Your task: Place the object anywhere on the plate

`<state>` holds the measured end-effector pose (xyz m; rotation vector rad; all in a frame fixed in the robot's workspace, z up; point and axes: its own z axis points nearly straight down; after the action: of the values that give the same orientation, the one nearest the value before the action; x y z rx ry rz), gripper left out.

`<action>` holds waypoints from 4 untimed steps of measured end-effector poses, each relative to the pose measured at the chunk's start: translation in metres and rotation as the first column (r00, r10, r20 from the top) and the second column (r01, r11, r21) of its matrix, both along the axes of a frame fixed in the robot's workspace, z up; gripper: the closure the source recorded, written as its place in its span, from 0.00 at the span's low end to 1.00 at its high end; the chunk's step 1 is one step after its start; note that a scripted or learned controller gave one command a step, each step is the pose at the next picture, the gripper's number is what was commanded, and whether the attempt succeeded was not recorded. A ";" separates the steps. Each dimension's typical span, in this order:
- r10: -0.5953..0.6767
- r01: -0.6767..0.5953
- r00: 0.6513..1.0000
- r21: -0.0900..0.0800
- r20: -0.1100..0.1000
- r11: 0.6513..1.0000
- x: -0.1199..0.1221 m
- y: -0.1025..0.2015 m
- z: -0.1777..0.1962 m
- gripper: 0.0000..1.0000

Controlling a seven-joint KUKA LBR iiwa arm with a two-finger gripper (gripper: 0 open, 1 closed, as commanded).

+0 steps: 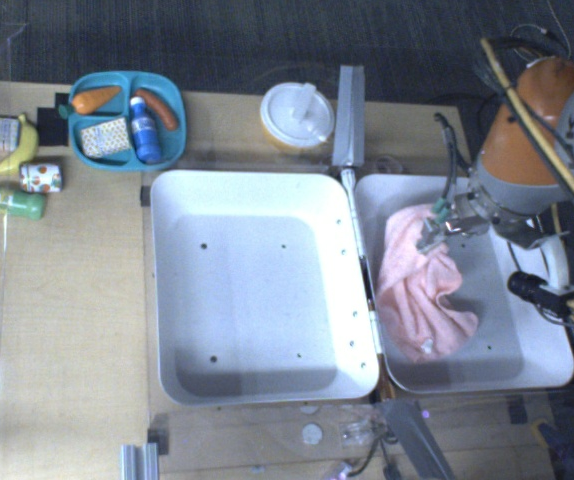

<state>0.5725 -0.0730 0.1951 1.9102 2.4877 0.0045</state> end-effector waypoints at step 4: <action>0.937 -0.937 0.349 -0.005 -0.001 0.349 0.010 0.163 0.013 1.00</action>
<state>0.5830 0.0897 0.2085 0.1497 3.1313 0.0044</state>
